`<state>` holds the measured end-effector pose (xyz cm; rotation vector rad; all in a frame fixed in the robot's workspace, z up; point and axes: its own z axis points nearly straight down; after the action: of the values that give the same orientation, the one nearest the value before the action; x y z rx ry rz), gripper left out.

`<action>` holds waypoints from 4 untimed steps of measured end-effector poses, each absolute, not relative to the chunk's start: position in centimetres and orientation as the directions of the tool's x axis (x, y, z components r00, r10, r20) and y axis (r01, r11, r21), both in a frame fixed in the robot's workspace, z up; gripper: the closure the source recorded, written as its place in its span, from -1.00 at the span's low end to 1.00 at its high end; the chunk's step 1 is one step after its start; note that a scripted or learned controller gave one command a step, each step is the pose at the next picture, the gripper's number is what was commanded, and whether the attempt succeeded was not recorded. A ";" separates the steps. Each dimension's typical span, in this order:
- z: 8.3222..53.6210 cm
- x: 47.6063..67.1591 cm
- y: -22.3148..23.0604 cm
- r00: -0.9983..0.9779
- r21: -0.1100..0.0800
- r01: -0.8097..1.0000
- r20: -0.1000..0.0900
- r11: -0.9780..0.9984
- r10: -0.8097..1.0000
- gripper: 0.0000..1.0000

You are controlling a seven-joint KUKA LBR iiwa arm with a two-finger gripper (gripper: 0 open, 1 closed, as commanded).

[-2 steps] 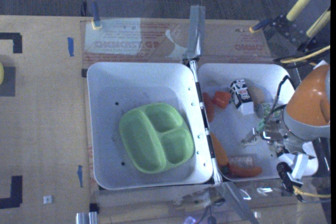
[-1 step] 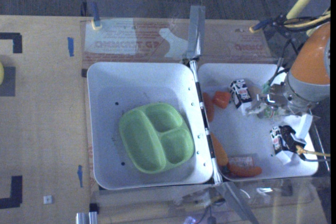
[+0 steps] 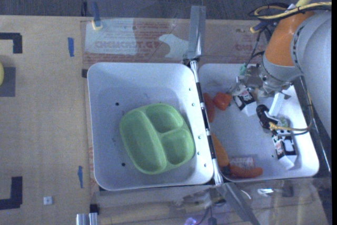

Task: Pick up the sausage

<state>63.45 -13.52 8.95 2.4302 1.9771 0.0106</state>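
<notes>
The grey arm, orange-banded, reaches leftward from the right, its pincer (image 3: 249, 93) low.

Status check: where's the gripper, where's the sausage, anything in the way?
Gripper over right bin's upper part, grip state unclear. Sausage lying at bin's near edge, untouched. Carrot-like piece lies beside it; red item near gripper.

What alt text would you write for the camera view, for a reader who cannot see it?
The gripper hangs over the right bin, far from the sausage by that bin's near wall. A green divided plate lies in the left bin.
</notes>
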 end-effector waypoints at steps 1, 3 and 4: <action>8.7 52.2 -9.5 0.166 0.002 0.986 0.002 -0.166 0.986 -1.00; 9.7 54.6 -9.6 0.510 0.003 0.860 0.002 -0.510 0.860 1.00; 18.5 64.0 -5.8 0.839 -0.001 0.544 -0.002 -0.839 0.544 1.00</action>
<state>64.03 -5.84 18.47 3.0133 0.8910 -0.0033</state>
